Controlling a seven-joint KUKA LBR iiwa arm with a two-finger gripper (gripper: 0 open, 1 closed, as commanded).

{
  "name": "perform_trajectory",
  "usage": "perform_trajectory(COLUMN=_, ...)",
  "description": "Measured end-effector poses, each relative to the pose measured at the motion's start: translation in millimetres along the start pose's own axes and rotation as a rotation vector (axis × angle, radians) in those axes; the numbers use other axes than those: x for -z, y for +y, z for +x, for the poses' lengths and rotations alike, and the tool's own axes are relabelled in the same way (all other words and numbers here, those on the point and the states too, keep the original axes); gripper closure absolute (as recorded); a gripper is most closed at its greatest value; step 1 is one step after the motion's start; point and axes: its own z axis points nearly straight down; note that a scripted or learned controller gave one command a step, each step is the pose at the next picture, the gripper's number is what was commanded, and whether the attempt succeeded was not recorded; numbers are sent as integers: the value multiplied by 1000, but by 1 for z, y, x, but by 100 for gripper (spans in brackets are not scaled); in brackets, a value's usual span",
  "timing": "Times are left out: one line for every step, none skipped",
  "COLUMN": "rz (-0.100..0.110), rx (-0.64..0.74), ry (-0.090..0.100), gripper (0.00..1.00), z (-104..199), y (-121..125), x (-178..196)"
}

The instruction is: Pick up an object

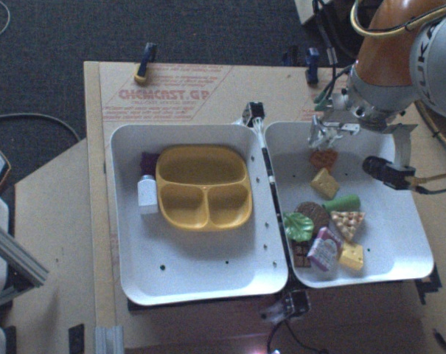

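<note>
My gripper (324, 139) hangs over the far part of the right bin (407, 249), just above a small red-orange piece (323, 158). Nothing shows between its fingers. Below that piece lies a tan block (325, 184). Nearer the front sit a green piece (343, 203), a pizza slice (347, 222), a yellow cheese wedge (351, 257), a pink-and-white packet (323, 248), a brown round cookie (312, 212), a green leaf (298, 227) and a dark chocolate bar (301, 255).
The left bin (127, 257) holds a yellow divided plate (203, 187), a small white bottle (147, 194) and a dark purple item (149, 161) at the plate's left. A ridge (270, 183) separates the two bins.
</note>
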Motion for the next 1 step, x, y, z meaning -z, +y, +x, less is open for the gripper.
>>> perform_trajectory(rz=-2, rx=-2, ry=-1, gripper=100, z=7, y=3, x=3)
